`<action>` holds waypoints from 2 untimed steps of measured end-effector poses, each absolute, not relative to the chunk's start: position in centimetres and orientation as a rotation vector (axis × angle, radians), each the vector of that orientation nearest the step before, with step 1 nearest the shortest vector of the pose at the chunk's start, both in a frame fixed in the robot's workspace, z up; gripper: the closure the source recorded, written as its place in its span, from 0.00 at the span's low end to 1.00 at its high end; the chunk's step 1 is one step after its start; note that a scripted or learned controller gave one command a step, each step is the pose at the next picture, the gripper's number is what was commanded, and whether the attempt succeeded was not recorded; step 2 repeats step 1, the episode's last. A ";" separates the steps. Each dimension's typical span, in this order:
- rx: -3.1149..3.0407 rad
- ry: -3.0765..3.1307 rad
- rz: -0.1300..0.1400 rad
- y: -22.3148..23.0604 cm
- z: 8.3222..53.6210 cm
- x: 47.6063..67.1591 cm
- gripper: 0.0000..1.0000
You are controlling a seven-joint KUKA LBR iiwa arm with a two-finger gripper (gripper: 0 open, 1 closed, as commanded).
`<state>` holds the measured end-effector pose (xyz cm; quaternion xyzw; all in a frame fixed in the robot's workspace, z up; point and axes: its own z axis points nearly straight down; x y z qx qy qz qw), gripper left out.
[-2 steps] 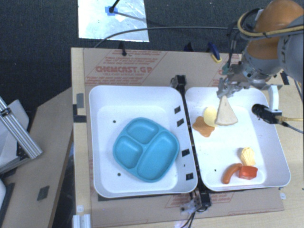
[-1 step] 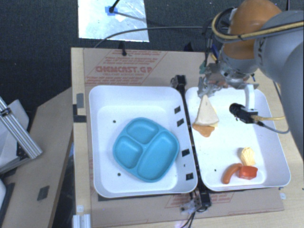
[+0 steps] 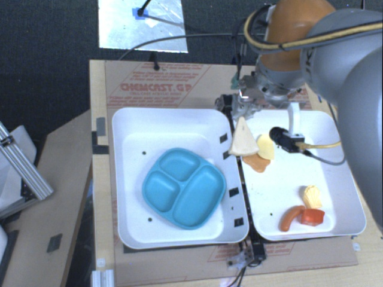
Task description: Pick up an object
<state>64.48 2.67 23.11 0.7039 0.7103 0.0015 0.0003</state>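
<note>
My gripper (image 3: pixel 242 113) hangs over the divider between the two bins, at the back edge. A beige triangular wedge (image 3: pixel 243 139) hangs from it point up, its tip pinched between the fingers and its wide end over the bin rims. The gripper is shut on the wedge. In the right bin (image 3: pixel 335 160), just right of the wedge, lie a yellow piece (image 3: pixel 266 146) and an orange piece (image 3: pixel 257 162). Near that bin's front lie a small yellow item (image 3: pixel 310 195), a red item (image 3: pixel 313 217) and a brown sausage (image 3: pixel 289 219).
A blue divided plate (image 3: pixel 184 187) lies in the middle of the left bin (image 3: pixel 128 160). A black connector with a yellow cable (image 3: pixel 286 138) from the arm hangs over the right bin. The grey arm covers the upper right. A metal rail (image 3: pixel 24 169) stands at far left.
</note>
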 end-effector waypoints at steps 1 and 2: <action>2.210 2.234 0.004 8.5 23.3 63.4 1.00; 2.210 2.234 0.004 8.5 23.3 63.4 1.00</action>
